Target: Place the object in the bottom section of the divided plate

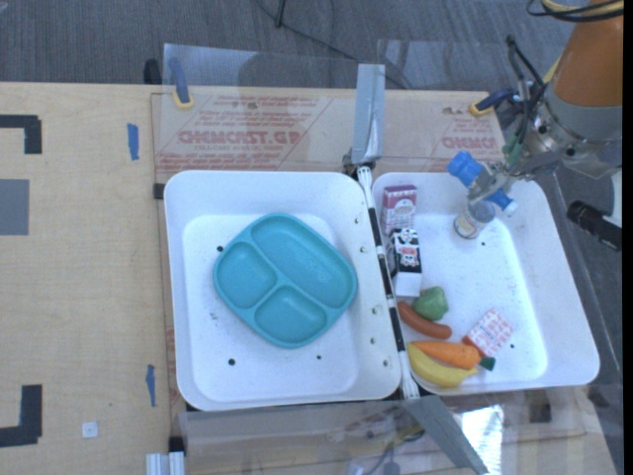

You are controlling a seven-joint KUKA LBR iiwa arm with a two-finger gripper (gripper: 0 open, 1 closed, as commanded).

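Big picture first: the table (69,265) carries two white bins side by side, the left bin (188,206) at nine o'clock, the right bin (539,305) at three. The grey and orange arm (593,57) comes in from two o'clock, well apart from the left bin.

In the left bin lies the blue divided plate (285,277), turned a little, with nothing in any of its three sections. Its bottom section (289,317) sits toward six o'clock.

Over to the right bin: the claw (490,181) hangs over the bin's twelve o'clock corner, right at a small bottle with a blue cap (473,206). That looks like the object it is after. Whether the claw is open or closed on it I cannot tell; blue parts and wires crowd the tip.

Along the bin's nine o'clock wall stand a pink carton (400,206) and a black-and-white carton (406,251). Toward six o'clock are a green vegetable (432,301), a sausage (423,322), a carrot (450,353), a banana (440,372) and a pink packet (492,331).

To do this step well, I reckon: centre on the bottle's body, close firmly, lift straight up to clear the rim, then carry toward nine o'clock and lower into that bottom section before letting go. A round bottle may roll, so release low.
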